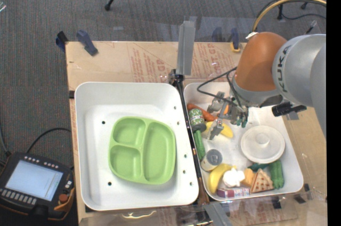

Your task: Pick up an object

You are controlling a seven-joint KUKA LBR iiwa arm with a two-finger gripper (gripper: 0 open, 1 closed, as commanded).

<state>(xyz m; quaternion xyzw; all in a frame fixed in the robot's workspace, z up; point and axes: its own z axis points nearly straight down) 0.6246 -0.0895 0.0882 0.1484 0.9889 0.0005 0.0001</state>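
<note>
My gripper [215, 117] hangs low over the upper left part of the right bin [294, 163], below the orange wrist band. Its two fingers [218, 102] stand open and apart, pointing left and down, with nothing gripped between them. Just left of the fingertips lie an orange carrot [197, 111] and a small green can [196, 120]. A small yellow piece [227, 132] lies right under the lower finger. A long green cucumber [199, 145] runs along the bin's left wall.
The right bin also holds a white round bowl [261, 144], a grey disc [213, 157], a yellow banana [215, 177], a white lump [233, 178], a waffle wedge [261, 182] and a green pepper [276, 174]. A green divided plate [143, 149] lies in the left bin [90, 107].
</note>
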